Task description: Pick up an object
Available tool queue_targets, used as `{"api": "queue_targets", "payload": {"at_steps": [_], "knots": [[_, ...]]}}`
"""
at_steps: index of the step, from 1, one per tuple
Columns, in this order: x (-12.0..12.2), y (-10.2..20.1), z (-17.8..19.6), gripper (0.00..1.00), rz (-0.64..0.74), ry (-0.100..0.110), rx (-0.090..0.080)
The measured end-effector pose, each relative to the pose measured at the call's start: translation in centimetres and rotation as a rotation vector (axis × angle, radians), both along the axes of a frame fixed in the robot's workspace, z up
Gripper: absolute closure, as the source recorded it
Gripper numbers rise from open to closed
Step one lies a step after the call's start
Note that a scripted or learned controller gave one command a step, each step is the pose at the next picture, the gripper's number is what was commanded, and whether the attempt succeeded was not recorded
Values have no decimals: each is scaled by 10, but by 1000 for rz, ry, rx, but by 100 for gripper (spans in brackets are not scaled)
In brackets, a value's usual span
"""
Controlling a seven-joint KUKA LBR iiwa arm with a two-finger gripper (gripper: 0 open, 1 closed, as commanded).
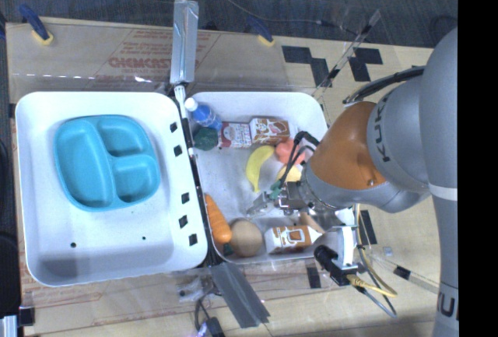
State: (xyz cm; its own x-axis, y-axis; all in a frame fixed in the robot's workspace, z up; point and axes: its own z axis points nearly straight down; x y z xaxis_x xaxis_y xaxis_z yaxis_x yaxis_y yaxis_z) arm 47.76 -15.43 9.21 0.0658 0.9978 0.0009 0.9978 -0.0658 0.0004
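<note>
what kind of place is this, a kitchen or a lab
Most likely a robotics lab, not a kitchen: a grey and orange arm reaches over two white bins on a bench, one holding toy food like a banana, and clamps hold the setup.

The right bin holds a yellow banana (259,164) lying near its middle, a brown carton (268,131) flat beside a water bottle (201,114) at the far wall, and a carrot (219,222), potato (246,238) and small carton (292,238) along the near wall.
</note>
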Motion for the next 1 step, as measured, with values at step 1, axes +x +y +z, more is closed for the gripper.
{"api": "queue_targets", "payload": {"at_steps": [1], "knots": [[-1, 27, -1, 0, 162, 4, 2]]}}
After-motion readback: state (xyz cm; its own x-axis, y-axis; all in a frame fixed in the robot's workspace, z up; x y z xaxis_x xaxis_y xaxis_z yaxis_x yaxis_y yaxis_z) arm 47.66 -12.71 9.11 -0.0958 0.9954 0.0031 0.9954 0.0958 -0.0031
